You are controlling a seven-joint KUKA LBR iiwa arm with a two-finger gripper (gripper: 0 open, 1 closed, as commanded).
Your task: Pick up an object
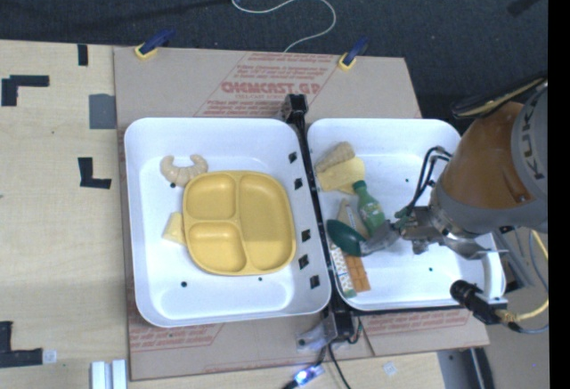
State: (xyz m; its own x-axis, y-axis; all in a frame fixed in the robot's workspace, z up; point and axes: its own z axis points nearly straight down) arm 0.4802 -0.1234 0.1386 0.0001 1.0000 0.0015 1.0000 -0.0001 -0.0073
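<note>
Camera view, looking down at a slant, and reading from the left: the left bin (pixel 147 200) holds a yellow divided plate (pixel 239 221) lying flat in its middle, with a tan curled piece (pixel 181 168) just above the plate's upper left corner and a pale yellow wedge (pixel 173 228) tucked against its left edge. Across the divider, the right bin (pixel 419 285) has a loose heap along its left wall — a pale yellow brush-like thing (pixel 341 172) at the top, a small green bottle (pixel 367 206) with a white label below it, a dark green spoon (pixel 347 237) lying crosswise, and a striped orange-and-white bar (pixel 346 270) near the bottom. The gripper (pixel 389 234) sits low in the right bin, its tip touching or just beside the green bottle and the spoon's handle; from here I cannot tell whether it is apart, together or closed on anything, since the wrist and clutter hide the tip. The bottle looks the likeliest target — it lies tilted, cap toward the upper left, narrow and smooth, so I would guess it could roll or squirt sideways if pinched off-centre. To do this step well I would want the pinch across the bottle's short width, near its middle, clear of the spoon underneath, and a straight lift — dragging sideways would likely just shove the heap against the bin wall
</note>
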